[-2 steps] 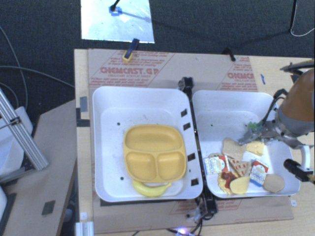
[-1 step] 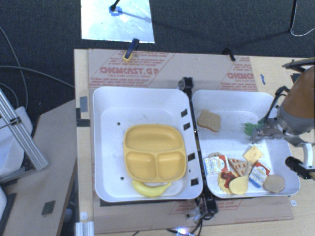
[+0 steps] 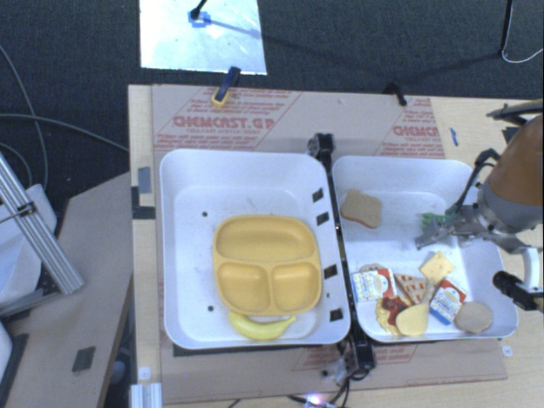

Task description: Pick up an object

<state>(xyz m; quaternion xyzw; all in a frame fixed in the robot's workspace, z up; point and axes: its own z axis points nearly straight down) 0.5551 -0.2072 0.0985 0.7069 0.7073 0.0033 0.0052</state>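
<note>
Two white bins: hand [image 3: 431,230], grip unclear, hovers near bread [image 3: 361,208]; food pile [image 3: 415,298] below.

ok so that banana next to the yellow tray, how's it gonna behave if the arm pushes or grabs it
The banana is curved and lies flat against the tray, so a push would probably pivot or slide it rather than roll it. It looks smooth-skinned, likely slippery for a pinch. Wedged between the tray and the bin wall, it may be awkward to grab.

Bins [image 3: 246,170]: smooth white plastic, faintly glossy. Divided tray [image 3: 267,263]: matt yellow plastic. Worktop [image 3: 289,117]: printed brown cardboard, matt. Floor [image 3: 68,49]: dark rough carpet. Floor plate [image 3: 202,24]: shiny metal.
</note>
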